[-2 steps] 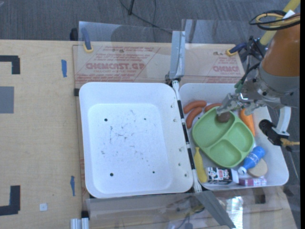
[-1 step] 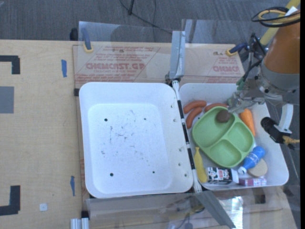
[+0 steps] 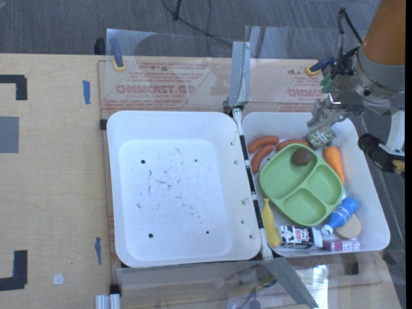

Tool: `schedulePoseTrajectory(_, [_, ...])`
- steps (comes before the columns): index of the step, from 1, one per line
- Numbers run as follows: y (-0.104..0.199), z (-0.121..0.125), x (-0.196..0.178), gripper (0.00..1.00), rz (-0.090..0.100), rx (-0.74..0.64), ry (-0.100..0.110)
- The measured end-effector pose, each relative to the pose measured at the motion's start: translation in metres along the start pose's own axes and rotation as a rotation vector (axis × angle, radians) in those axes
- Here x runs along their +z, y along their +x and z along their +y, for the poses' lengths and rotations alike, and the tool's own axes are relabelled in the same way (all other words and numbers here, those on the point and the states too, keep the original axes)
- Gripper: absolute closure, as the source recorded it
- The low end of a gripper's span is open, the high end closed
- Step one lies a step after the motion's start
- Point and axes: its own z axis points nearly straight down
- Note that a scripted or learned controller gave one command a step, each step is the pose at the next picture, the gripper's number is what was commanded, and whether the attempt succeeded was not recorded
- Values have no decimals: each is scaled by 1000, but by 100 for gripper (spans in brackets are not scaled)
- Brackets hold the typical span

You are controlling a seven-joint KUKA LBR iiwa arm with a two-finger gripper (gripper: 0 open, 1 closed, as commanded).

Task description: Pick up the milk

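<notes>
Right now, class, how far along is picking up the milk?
Done: nothing yet; the milk lies at the right bin's near edge, beside the green tray. In hand: the end effector hovers over the bin's far corner. Left: reaching, grasping, lifting.

We list two white bins side by side on a wooden bench (image 3: 51, 192). The left bin (image 3: 122, 131) shows dark specks on its floor. In the right bin (image 3: 376, 217): a green tray (image 3: 315, 192) with three compartments, tilted, a brown lump (image 3: 301, 158) in its upper compartment; two sausages (image 3: 261, 150) just beside the tray's upper left; a carrot (image 3: 335, 161) at its right edge; a banana (image 3: 271, 226) along the bin's left wall; a blue bottle (image 3: 341, 212) touching a tan round item (image 3: 351, 227). Black cables (image 3: 183, 2) lie on grey carpet above the bench.
</notes>
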Motion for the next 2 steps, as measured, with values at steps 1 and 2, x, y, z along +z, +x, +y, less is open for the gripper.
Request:
schedulePoseTrajectory(1, [-33,-76,40,100,1,-176,2])
schedulePoseTrajectory(2, [2,-62,33,100,0,98,-1])
